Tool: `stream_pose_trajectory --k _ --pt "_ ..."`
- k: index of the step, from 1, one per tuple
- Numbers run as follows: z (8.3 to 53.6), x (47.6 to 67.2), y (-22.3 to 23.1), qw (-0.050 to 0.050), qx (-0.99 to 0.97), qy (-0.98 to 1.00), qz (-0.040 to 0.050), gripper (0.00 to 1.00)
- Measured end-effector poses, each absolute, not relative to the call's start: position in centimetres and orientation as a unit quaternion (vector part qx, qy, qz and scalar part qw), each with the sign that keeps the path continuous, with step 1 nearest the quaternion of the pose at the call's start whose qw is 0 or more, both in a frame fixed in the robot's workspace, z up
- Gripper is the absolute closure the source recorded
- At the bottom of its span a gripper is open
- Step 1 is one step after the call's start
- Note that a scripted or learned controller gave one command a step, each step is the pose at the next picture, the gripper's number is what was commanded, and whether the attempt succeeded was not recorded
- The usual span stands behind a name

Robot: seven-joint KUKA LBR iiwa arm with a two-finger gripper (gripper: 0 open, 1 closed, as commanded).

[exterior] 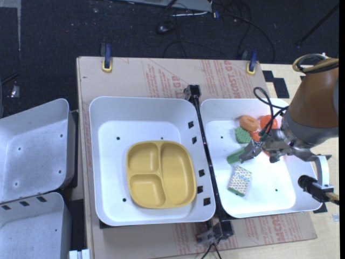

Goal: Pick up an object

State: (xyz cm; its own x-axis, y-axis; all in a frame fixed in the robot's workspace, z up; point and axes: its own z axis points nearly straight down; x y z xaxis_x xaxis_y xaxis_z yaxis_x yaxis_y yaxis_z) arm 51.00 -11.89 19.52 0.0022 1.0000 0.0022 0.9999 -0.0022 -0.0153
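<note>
Several objects in right bin (280, 201): orange piece (248, 122), green piece (243, 135), patterned block (240, 180). Gripper (252, 153) low between green piece and block; claw state: cannot tell. Risk: crowded far cluster, fingers nudge neighbours, close on nothing. Left bin (108, 161) holds yellow tray (160, 173).

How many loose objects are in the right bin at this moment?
4 visible: an orange piece and red piece at the back, a green piece beside them, a patterned block mid-bin. The arm may hide more.
</note>
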Motion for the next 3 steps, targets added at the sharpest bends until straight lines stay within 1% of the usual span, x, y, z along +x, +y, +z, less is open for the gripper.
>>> stream_pose_trajectory --k 1,2,3 --pt "20.2 51.3 -11.8 0.0 -0.707 -0.707 0.0003 0.0" --pt "15.1 51.3 -10.8 0.003 -0.707 -0.707 0.0015 0.0" --pt "9.7 51.2 -10.7 0.002 -0.708 -0.706 0.0014 0.0"
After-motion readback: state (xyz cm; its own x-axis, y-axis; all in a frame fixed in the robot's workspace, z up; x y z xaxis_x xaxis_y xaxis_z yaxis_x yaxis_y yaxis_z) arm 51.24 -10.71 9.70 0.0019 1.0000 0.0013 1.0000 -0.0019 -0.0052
